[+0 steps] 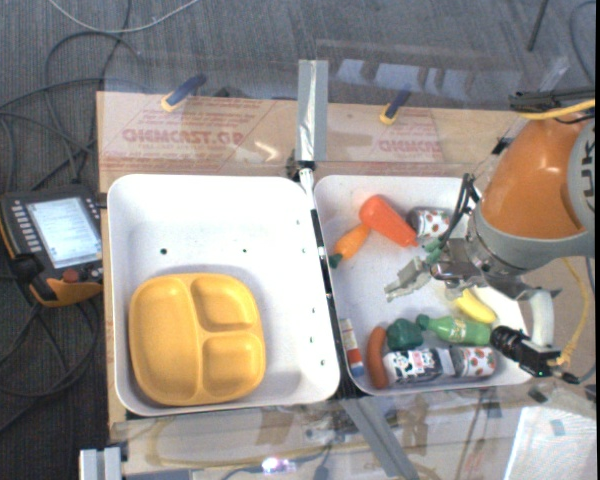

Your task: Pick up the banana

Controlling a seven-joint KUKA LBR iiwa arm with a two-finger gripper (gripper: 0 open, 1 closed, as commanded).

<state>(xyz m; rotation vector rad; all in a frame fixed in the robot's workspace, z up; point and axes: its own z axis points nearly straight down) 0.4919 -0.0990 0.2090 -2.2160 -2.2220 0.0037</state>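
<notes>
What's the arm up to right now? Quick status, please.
Pincer open, low in right bin, holding nothing. Banana lies free beside the wrist, partly hidden. Green bottle crowds the banana's near side.

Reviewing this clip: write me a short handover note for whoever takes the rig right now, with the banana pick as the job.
Tool: over the middle of the right bin, fingers spread open, nothing between them.
Banana: lies in the right bin, just to the arm's side of the tool, above the green bottle and partly under the wrist.
Yellow tray: sits in the left bin.
Done: arm is positioned in the right bin.
Left: centre the tool on the banana, close, lift. The neighbouring bottle looks close, so expect a tight grasp.
</notes>
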